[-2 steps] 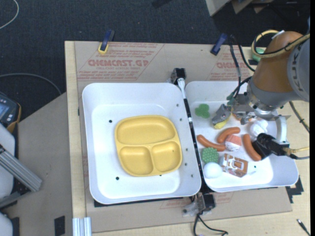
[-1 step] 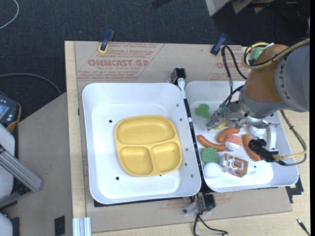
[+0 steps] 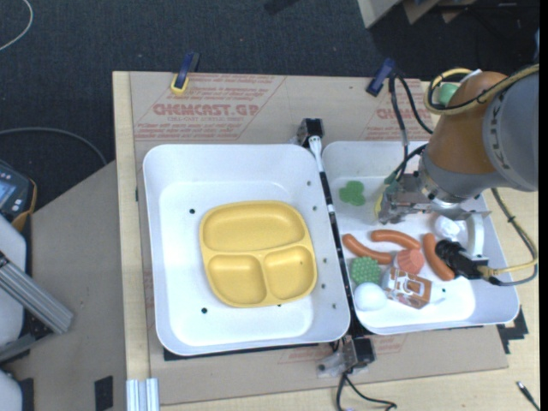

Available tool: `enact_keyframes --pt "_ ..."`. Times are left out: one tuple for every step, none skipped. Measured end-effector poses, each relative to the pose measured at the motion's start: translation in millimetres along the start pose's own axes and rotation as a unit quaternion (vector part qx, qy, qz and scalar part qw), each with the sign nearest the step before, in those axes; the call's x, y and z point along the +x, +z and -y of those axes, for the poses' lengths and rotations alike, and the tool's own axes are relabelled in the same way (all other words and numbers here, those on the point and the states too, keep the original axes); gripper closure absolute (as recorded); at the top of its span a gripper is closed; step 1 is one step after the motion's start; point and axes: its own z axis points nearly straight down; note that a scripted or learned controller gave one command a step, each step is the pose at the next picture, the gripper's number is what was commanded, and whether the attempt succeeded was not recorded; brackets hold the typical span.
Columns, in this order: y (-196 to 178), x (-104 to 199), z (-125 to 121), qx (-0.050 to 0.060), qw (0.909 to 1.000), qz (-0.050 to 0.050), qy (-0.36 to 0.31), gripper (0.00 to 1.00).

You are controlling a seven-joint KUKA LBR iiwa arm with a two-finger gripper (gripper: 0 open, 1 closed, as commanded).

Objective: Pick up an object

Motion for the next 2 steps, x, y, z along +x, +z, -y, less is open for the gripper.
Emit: enact_keyframes --pt "-60.3 7.7 -3.9 0.000 1.0000 0.000 -0.001 1.00" --pt "-122.8 13.9 -4.6 0.000 1.0000 0.000 -0.001 1.00"
